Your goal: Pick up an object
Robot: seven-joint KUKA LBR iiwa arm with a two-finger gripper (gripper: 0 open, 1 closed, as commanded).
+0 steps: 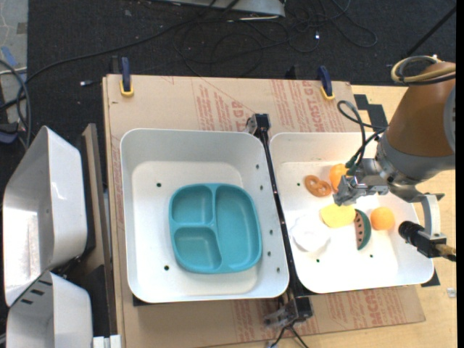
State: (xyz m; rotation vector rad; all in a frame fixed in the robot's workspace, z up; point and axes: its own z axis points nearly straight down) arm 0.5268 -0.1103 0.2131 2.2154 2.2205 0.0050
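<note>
In the right bin [406, 267], my gripper [346, 193] hangs low over the toy food; I cannot tell how it is set. A pretzel [317, 186] lies just to its left and an orange piece [338, 173] is just above it. The yellow piece [338, 216] lies directly below, touching a watermelon slice [362, 230]. An orange ball [382, 218] is near the slice. A white piece [310, 234] lies toward the bin's left wall. The left bin [145, 165] holds a teal divided tray [215, 228].

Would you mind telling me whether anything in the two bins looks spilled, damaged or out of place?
Nothing stands out. The teal divided plate lies flat in the left bin, and the toy foods, including a pretzel and watermelon slice, lie loose in the right bin.
</note>
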